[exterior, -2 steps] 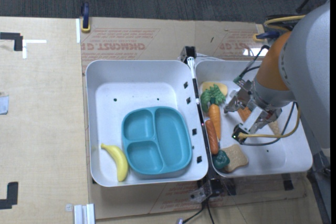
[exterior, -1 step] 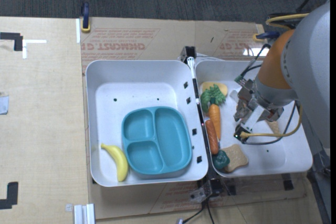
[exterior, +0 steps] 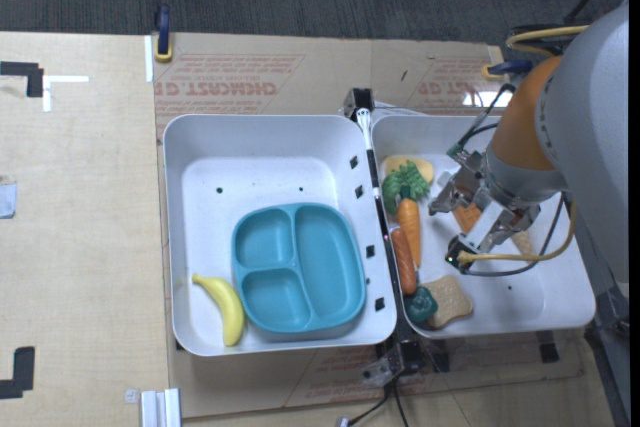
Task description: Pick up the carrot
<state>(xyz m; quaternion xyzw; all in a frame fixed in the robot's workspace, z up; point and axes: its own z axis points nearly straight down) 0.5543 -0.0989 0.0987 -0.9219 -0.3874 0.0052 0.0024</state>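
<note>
The carrot (exterior: 408,216) lies lengthwise along the left side of the right bin (exterior: 530,300), orange with a leafy green top (exterior: 404,181) pointing to the back. My gripper (exterior: 458,223) hovers low in that bin just right of the carrot, apart from it. A small orange piece (exterior: 467,215) shows right at the gripper; whether it is held is unclear.
A reddish sausage (exterior: 403,261) lies just in front of the carrot, touching its tip. A slice of toast (exterior: 451,299) and a dark green item (exterior: 420,307) sit at the front. A yellow item (exterior: 417,168) lies behind the leaves. The left bin (exterior: 200,175) holds a teal divided plate (exterior: 298,267) and a banana (exterior: 225,303).
</note>
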